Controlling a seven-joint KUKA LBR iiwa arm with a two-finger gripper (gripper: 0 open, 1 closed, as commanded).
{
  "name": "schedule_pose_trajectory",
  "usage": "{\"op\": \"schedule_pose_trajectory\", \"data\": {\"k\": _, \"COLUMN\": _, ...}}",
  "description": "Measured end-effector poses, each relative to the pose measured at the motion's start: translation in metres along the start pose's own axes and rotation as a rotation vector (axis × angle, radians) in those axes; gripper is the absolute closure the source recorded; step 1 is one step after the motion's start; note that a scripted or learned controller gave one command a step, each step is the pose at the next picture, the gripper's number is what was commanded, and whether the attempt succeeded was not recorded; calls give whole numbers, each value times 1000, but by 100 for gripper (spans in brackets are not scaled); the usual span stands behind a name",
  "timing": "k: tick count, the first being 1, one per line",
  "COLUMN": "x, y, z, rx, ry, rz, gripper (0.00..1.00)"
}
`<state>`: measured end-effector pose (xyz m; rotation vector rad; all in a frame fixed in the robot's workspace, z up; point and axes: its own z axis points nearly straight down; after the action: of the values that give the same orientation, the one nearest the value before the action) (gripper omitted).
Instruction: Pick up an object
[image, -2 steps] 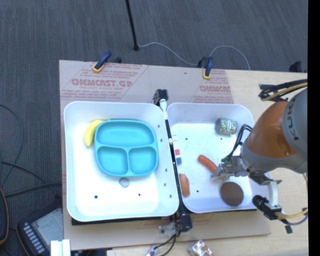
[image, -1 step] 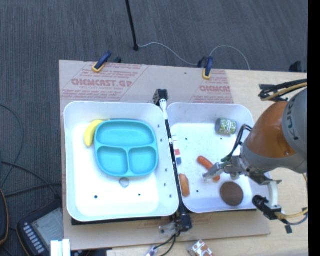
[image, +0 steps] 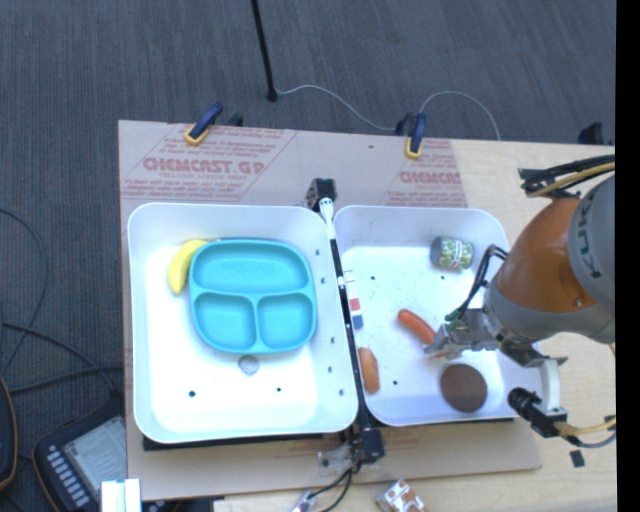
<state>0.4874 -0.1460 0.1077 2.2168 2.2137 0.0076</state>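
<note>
Here, two shallow white bins are seen side by side: the left white bin (image: 160, 300) holds a blue three-compartment plastic plate (image: 253, 296) with a yellow banana (image: 181, 265) just beside it. The right white bin (image: 400, 275) holds a round brown object (image: 464, 387), two orange sausage-shaped pieces (image: 415, 324) and a small green-patterned object (image: 453, 253). The gripper (image: 447, 340) is lowered near one orange piece; whether anything is gripped cannot be told, so nothing is judged picked up yet.

The right bin's (image: 480, 215) middle floor lay open. A brown disc (image: 464, 387), two sausages (image: 416, 324) (image: 369, 369) and a green can (image: 453, 253) obstructed its edges.
</note>
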Motion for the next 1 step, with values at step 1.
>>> {"op": "schedule_pose_trajectory", "data": {"k": 1, "x": 0, "y": 0, "z": 0, "rx": 0, "ry": 0, "rz": 0, "gripper": 0}}
